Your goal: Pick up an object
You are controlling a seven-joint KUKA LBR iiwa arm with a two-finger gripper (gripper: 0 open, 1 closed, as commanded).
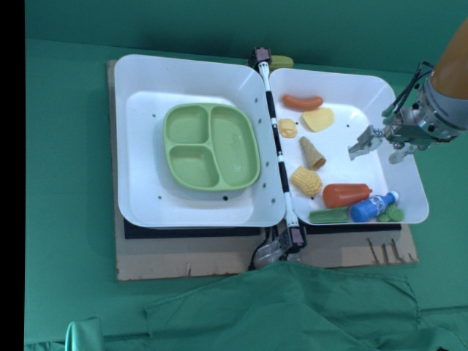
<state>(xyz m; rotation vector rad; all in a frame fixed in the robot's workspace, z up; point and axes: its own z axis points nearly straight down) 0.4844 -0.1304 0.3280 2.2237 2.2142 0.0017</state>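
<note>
No brand, label or writing can be read on anything here; the blue bottle (pixel 371 207) is too small to show any print.

Two white bins sit side by side on the green table (pixel 66 159). The left bin (pixel 139 86) holds a light green divided plate (pixel 211 146) with three compartments. The right bin (pixel 398 189) holds the toy foods. A red-orange sausage (pixel 303 102) lies near the far edge, with a pale yellow slice (pixel 318 119) just beside it and a small yellow piece (pixel 287 128) to its left. A tan cone (pixel 312 153) lies at a slant near the middle. A yellow corn cob (pixel 306 181) sits nearer the front. A red pepper-like piece (pixel 346 194) lies beside the corn, and a green stick (pixel 329 216) lies along the front wall. The bottle, with a white cap, rests against the red piece near the front right corner, with a small green item (pixel 395 213) by it.

The end effector (pixel 380 145) hangs over the right side of the right bin, apart from the foods. Its two fingers are spread apart, and nothing sits between them.
</note>
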